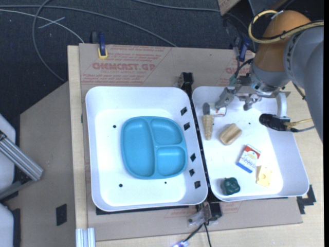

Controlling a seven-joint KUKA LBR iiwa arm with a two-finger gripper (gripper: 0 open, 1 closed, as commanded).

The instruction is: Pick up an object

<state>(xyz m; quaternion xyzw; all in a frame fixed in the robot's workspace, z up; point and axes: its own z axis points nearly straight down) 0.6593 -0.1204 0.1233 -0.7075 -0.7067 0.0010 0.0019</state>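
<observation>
Gripper (234,101): over right bin (293,161), seemingly unclenched, grasping nothing.
Progress: nothing lifted; bread roll (230,134) and other objects lie untouched.
Left: descend, grasp, raise.

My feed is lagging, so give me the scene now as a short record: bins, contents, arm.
left bin: blue divided plate
right bin: ice cream cone, tan bread-like piece, small red, white and blue box, yellow cheese wedge, dark green item
gripper: over the right bin's far end, above the objects
held: nothing seen in the jaws
</observation>
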